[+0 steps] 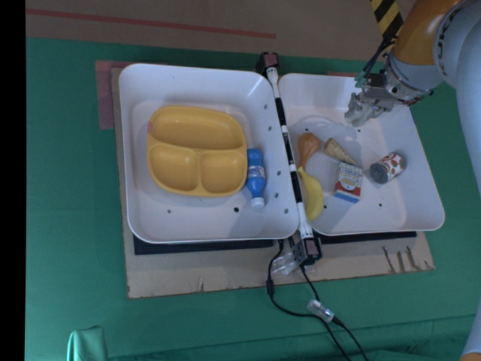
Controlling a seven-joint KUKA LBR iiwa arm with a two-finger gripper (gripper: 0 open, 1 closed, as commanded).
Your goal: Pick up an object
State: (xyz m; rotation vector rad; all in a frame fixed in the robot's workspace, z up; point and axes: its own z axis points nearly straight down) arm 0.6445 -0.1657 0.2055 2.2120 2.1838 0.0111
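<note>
A: Camera view checked: the gripper [361,114] is seen over the back part of the right bin [421,164], pointed down. Whether it is parted or closed cannot be told at this size. Nothing is seen held.

B: Candidates logged?

A: Yes. An ice-cream cone [340,151] lies just below the gripper, nearest to it. A chicken drumstick [307,147] lies to the cone's left, a small carton [348,182] below it, a can [387,167] on its side to the right, and a banana [312,195] against the divider [287,145]. In the left bin [143,201], a yellow divided plate [197,150] is noted with a blue bottle [255,176] touching its right edge.

B: Risks?

A: A miss is judged likely if the descent is made straight down, since bare floor lies under the gripper. The cone is tapered and could be squeezed out; the can could be rolled off. The drumstick could be nudged, being so near the cone.

B: Arm pose?

A: Entry is made from the upper right, with the orange band [425,21] high and the wrist bent steeply down toward the bin.
</note>
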